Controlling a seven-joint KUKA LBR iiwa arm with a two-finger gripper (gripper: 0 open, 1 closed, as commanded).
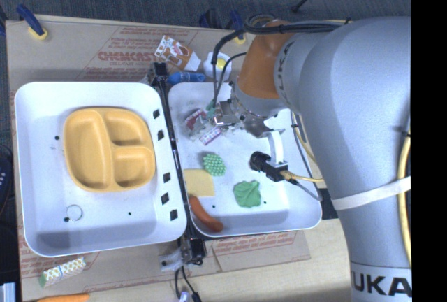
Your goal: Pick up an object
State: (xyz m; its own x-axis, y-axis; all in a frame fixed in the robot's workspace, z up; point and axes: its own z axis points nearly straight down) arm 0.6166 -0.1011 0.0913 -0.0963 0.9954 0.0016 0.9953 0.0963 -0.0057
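The right white bin (300, 213) holds several items. A green bumpy piece (214, 164) lies near its middle, with a yellow cheese-like slice (199, 184) just below it. A brown sausage (206, 215) rests at the front left corner and a green leaf shape (246, 193) sits to its right. A red and white crumpled packet (196, 120) lies toward the back left. My gripper (218, 119) hangs low over the back of this bin, right beside the packet and perhaps touching it. The grey arm with its orange band (257, 73) covers the bin's right side.
The left white bin (31, 154) carries a yellow divided tray (110, 148). A snack packet (172, 51) and a blue object (186, 76) lie behind the bins on the cardboard. A black cable fitting (261, 163) juts from the arm over the right bin.
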